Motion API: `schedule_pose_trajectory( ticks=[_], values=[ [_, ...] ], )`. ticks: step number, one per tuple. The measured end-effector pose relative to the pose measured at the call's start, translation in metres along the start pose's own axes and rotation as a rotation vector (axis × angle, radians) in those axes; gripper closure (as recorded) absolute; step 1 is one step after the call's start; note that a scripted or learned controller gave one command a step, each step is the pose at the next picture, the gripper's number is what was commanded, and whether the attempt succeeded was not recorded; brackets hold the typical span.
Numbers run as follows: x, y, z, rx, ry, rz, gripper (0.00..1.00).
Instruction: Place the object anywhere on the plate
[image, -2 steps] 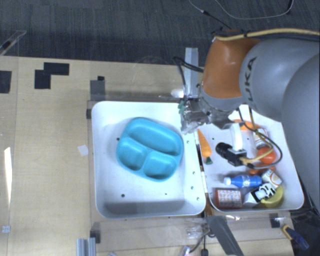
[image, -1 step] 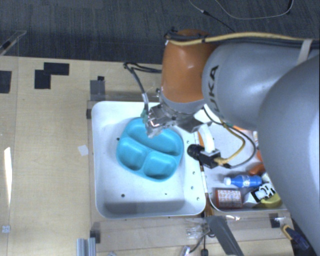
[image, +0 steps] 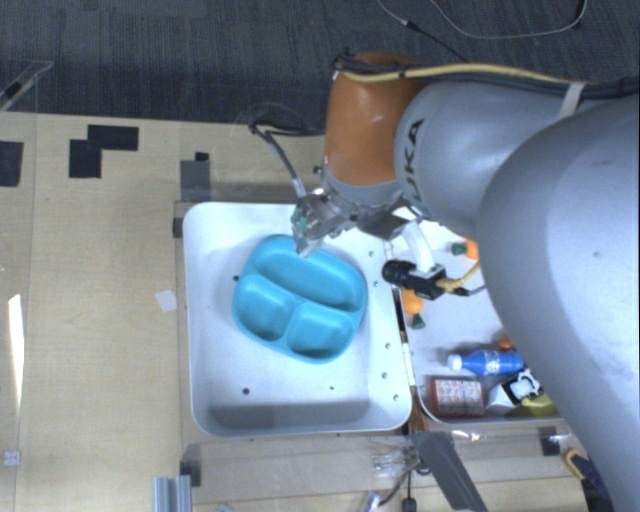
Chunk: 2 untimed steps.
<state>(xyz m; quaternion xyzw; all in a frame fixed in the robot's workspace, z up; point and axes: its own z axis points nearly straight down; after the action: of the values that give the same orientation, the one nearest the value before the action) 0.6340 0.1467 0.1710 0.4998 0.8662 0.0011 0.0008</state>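
over the far rim of the plate (image: 262, 300), that's where the gripper (image: 308, 232) sits, right? is it touching? (op)

looks that way. it's down at the plate's back edge, at or just above the rim, and i can't tell if there's contact. the grey arm (image: 520, 200) comes in from the right with its orange band (image: 365, 120) right above the gripper. (reply)

open or closed? got anything in it? (op)

honestly can't tell, it's too small and blurry from up here. there's a greyish smudge at the tip, but i can't say whether that's a carried item or just gripper. (reply)

ok, and the bins? (op)

left bin (image: 215, 380) has the plate, a blue one with three compartments, lying flat around the middle and turned at an angle to the walls. right bin (image: 450, 325) has the loose stuff. there's a blue bottle (image: 487, 361) on its side and a reddish boxed packet (image: 458, 396) just in front of it by the front wall. a yellow-and-black thing (image: 530, 398) sits beside that, partly behind the arm, and a small orange thing (image: 415, 308) is up against the wall shared with the left bin. (reply)

so where's the object? (op)

can't tell which one it is. every loose item i can make out lies in the right bin, apart from the plate. (reply)
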Motion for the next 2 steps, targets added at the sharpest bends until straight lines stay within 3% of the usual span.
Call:
schedule_pose_trajectory(
  ticks=[1,2],
  values=[
    [0.058,0.022,0.024,0.000,0.001,0.046,1.00],
    [0.023,0.054,0.026,-0.005,-0.002,-0.241,1.00]
  ],
)
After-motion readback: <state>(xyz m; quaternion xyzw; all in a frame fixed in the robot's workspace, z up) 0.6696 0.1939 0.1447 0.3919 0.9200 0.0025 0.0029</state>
